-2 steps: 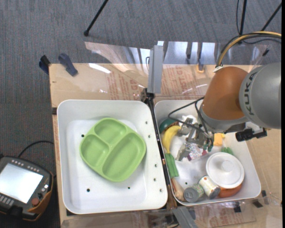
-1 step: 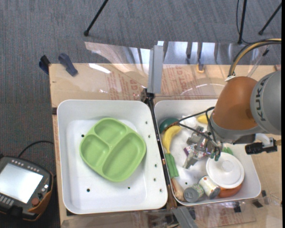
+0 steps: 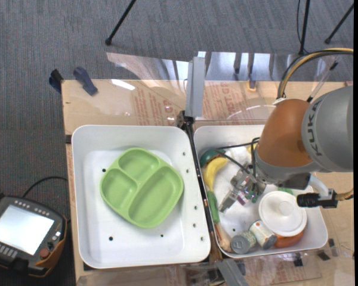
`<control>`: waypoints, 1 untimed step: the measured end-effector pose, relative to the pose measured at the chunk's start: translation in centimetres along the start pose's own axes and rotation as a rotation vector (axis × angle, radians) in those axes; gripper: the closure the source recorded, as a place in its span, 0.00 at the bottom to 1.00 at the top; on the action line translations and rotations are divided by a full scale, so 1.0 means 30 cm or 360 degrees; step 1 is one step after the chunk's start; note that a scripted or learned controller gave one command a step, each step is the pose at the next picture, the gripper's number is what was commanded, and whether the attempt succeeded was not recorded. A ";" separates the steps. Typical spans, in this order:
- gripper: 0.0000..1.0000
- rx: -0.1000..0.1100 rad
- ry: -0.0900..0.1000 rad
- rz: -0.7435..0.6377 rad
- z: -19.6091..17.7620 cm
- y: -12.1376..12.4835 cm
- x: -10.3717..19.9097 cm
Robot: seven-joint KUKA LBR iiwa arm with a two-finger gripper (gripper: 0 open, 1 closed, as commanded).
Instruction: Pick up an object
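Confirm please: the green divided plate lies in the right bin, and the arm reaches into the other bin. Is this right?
Not quite. The camera view shows the green plate in the left bin, not the right one. The arm reaches into the other bin, the right bin, among the banana and white lid.

Green three-section plate [image 3: 142,186]: flat, center of left bin [image 3: 83,159]. Banana [image 3: 213,170], white lidded bowl [image 3: 282,213], small can [image 3: 243,243]: crowded in right bin [image 3: 319,231].
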State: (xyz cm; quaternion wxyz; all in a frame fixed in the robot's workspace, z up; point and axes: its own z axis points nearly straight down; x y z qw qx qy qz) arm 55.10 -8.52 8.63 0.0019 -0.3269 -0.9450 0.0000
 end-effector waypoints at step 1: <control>0.00 -0.0007 -0.0014 0.0226 -0.146 -0.027 -0.390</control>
